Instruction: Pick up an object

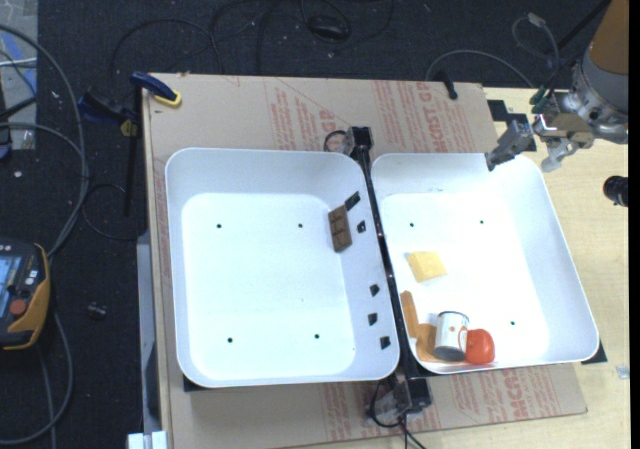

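Two white bins side by side on the bench (260, 107). Left bin (200, 177): brown block (340, 229) by its right wall. Right bin (540, 227): yellow sponge (427, 265) mid-left; mug (450, 335) and red ball (480, 346) touching near the front. Gripper (525, 149) above the far right corner, fingers parted, grasping nothing.

Orange-banded arm (610, 37) ends in a silver-grey wrist, black-fingered gripper (524, 149).
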### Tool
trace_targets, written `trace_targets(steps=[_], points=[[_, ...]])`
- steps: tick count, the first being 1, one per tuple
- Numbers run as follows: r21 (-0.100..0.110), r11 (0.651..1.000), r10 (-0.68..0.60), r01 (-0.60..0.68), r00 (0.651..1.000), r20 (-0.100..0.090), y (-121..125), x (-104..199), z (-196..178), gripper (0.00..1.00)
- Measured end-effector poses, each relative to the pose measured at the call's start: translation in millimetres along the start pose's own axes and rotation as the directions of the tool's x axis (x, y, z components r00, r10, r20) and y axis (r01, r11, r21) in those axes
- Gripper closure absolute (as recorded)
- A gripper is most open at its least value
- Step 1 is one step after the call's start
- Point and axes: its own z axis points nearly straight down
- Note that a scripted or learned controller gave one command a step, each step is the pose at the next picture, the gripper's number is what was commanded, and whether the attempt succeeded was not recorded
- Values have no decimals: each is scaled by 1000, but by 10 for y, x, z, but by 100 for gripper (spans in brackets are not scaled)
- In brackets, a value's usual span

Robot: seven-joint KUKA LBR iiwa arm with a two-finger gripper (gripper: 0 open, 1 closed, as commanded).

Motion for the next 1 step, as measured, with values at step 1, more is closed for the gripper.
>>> trace_targets(steps=[1], points=[[0,1000,0,0,1000,0,-433,112,-58,0]])
